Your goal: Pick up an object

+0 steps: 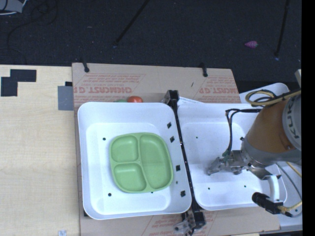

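Observation:
A light green divided plate (pixel 141 162) lies flat in the left white bin (pixel 93 132), filling its middle. My gripper (pixel 216 167) is low over the floor of the right white bin (pixel 206 132), left of that bin's centre, and points toward the divider. I see nothing held in it. The grey and orange arm (pixel 275 132) reaches in from the right and covers the right part of that bin.
A small red-orange thing (pixel 135 100) and a bit of green (pixel 120 101) peek out behind the left bin's far wall. A black divider rail (pixel 179 151) runs between the bins. Cardboard (pixel 147 85) lies under both bins.

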Robot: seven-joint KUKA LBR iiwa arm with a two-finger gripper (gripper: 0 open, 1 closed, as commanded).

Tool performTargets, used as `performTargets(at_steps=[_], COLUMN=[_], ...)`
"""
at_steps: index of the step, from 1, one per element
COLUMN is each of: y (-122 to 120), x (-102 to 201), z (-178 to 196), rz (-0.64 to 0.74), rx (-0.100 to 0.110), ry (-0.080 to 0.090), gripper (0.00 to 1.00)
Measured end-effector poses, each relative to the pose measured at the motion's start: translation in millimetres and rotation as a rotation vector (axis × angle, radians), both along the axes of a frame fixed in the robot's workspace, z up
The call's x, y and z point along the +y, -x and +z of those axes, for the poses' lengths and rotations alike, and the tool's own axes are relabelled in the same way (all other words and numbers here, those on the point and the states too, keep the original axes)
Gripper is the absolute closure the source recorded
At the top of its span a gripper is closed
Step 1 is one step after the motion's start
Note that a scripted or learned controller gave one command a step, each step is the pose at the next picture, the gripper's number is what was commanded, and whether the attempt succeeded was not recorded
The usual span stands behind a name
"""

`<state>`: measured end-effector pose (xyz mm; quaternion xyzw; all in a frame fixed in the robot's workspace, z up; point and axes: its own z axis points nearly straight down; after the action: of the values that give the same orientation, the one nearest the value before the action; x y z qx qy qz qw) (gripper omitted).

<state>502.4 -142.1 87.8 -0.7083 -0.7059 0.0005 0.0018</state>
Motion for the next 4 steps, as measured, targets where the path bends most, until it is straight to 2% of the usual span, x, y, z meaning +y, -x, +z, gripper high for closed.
performTargets(at_steps=[1,3,4], y=[-1,6,0], x=[-1,-9,36], z=[11,119,115], rz=[-0.005,0.004,0.007], rx=[-0.002,-0.006,0.0], ry=[0.0,0.002,-0.001], gripper=[1.0,1.0,1.0])
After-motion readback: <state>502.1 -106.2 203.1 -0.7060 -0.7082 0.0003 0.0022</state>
